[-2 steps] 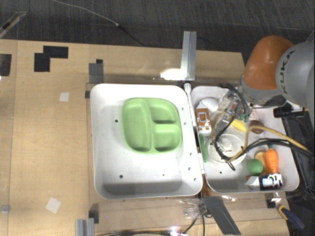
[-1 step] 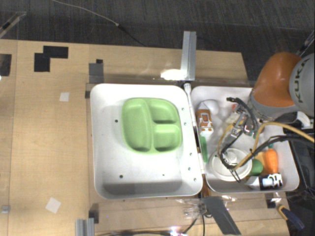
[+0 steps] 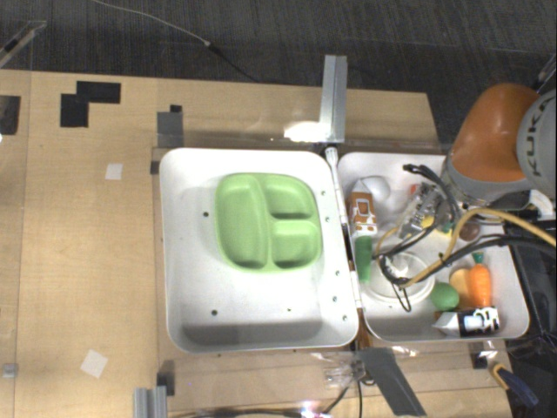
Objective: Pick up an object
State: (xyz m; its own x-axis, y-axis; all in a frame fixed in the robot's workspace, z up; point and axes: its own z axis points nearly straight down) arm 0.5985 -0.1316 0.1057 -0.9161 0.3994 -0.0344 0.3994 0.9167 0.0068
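Note:
The right bin (image 3: 520, 319) holds several small objects. A brown and white packet (image 3: 362, 213) lies along its left wall, with a green bottle-like item (image 3: 363, 261) just below it. A white bowl (image 3: 411, 289) sits in the middle. A green ball (image 3: 445, 297), an orange carrot (image 3: 479, 283) and a white and black carton (image 3: 474, 321) lie at the lower right. My gripper (image 3: 424, 205) hangs low over the bin's middle, wrapped in cables, above and to the right of the packet. Nothing is visibly held.
The left bin (image 3: 187, 320) contains a green divided tray (image 3: 265, 220). A white rounded object (image 3: 372, 186) sits at the right bin's top left. The arm's orange band (image 3: 492, 133) looms over the right bin's upper right corner. Cables (image 3: 418, 264) drape across the bowl.

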